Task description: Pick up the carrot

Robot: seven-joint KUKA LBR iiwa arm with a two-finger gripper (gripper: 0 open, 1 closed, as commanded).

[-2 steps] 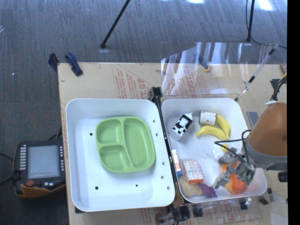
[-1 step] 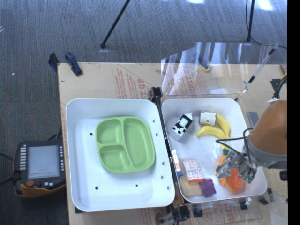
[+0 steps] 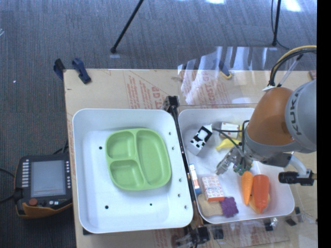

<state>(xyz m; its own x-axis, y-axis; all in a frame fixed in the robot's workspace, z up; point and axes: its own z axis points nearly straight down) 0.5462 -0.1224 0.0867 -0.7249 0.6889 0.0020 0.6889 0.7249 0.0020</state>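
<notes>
The carrot (image 3: 246, 187) is a short orange cone lying upright in the view in the right bin (image 3: 287, 203), near its front right. My gripper (image 3: 234, 166) hangs just above and to the left of the carrot's upper end. Its fingers (image 3: 225, 165) are spread open, with only bare bin floor between them. The right finger is close to the carrot's top; whether it touches I cannot tell. The grey arm with its orange band (image 3: 271, 120) covers the bin's right side.
An orange-red piece (image 3: 261, 192) lies against the carrot's right. Purple grapes (image 3: 228, 206), a small box (image 3: 212, 188), a black-and-white toy (image 3: 200, 138), a yellow piece (image 3: 226, 144) and a white box (image 3: 226, 126) share this bin. The left bin (image 3: 90, 211) holds a green divided plate (image 3: 138, 158).
</notes>
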